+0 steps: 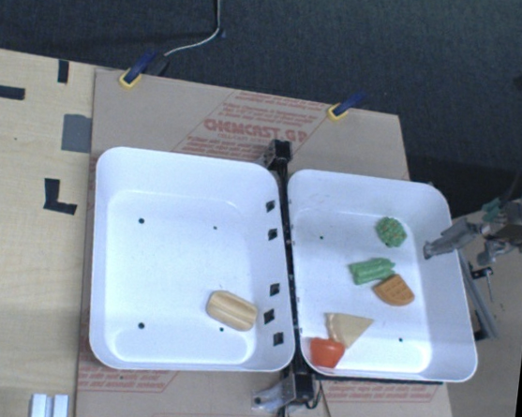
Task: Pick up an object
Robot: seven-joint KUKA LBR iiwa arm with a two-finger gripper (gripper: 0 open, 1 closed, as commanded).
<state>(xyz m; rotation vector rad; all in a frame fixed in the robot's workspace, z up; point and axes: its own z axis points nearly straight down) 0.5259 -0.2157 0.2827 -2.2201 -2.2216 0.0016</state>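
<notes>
The right bin (431,205) holds a round green piece (390,232), a long green piece (369,270), an orange ridged piece (393,290), a beige wedge (347,329) and a red round piece (325,352). A tan bread roll (231,310) lies in the left bin (114,175), near its front right. My gripper (441,244) hangs at the right bin's right rim, level with the round green piece and a little to its right. Nothing shows in its grasp.
Both bins sit on a brown cardboard sheet (252,126) held by blue and yellow clamps (136,70) at the back. Black clips (279,252) join the bins along their shared wall. A cable (209,17) runs across the dark floor behind.
</notes>
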